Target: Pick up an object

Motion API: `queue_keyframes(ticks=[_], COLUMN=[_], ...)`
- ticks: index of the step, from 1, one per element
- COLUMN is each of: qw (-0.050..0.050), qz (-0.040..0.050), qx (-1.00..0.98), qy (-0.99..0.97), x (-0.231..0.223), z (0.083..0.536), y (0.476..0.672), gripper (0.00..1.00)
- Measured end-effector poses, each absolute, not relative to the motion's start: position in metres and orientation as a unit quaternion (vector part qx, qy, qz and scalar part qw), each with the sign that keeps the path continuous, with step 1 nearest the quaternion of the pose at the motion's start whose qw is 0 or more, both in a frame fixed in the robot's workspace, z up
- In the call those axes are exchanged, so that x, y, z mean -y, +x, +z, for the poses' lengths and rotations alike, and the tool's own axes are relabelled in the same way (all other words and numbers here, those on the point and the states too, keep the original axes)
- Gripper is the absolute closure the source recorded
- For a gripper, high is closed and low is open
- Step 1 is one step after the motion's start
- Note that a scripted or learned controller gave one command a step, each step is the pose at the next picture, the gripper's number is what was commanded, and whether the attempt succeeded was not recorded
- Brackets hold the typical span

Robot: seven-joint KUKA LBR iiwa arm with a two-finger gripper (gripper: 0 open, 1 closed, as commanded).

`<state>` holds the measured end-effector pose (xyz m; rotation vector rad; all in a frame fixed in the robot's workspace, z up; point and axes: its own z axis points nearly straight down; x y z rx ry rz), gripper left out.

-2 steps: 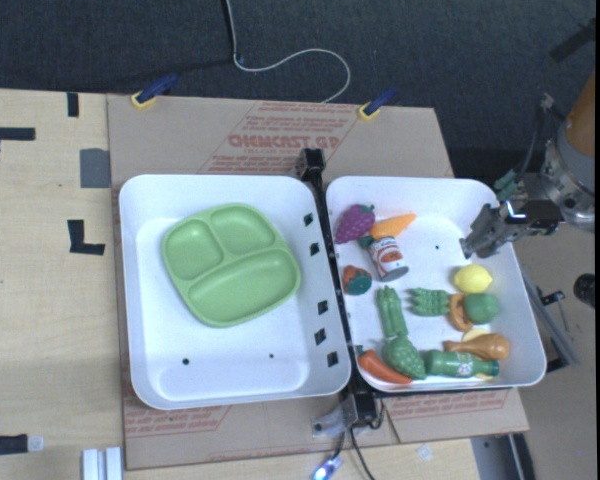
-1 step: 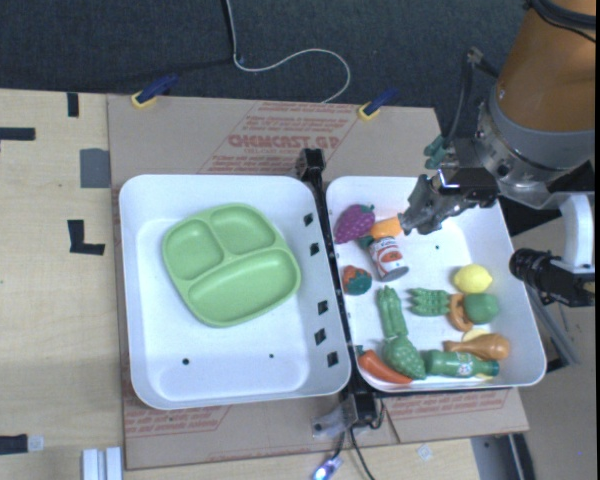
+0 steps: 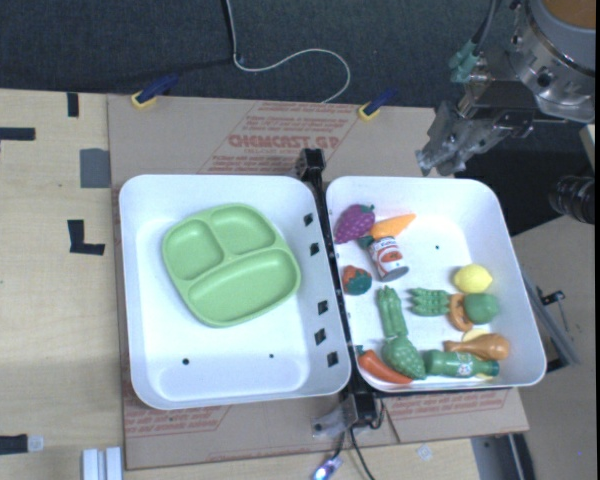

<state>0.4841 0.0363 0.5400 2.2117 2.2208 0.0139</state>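
The right bin (image 3: 480,200) holds several toy foods: purple grapes (image 3: 354,222), an orange carrot (image 3: 396,224), a small red-labelled can (image 3: 388,257), a red and green strawberry (image 3: 356,280), a yellow lemon (image 3: 473,278), green vegetables (image 3: 391,311) and a green bottle (image 3: 462,365). My gripper (image 3: 442,160) hangs above the bench just beyond the right bin's far rim. It is well apart from the toys, and nothing shows between its fingers.
The left bin (image 3: 150,368) holds a green divided plate (image 3: 231,262). A white cable (image 3: 280,63) loops across the dark backdrop behind the bench. Yellow and blue clamps (image 3: 377,103) pin the cardboard sheet beneath the bins.
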Motion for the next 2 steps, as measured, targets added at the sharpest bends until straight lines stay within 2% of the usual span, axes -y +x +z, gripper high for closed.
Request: queue_keyframes(ticks=[1,2], qw=[-0.004,0.002], qz=[-0.0054,0.003], qx=[-0.706,-0.709], qy=[0.709,0.705], x=[0.005,-0.043], z=[0.426,0.505], y=[0.483,0.506], gripper=[1.0,1.0])
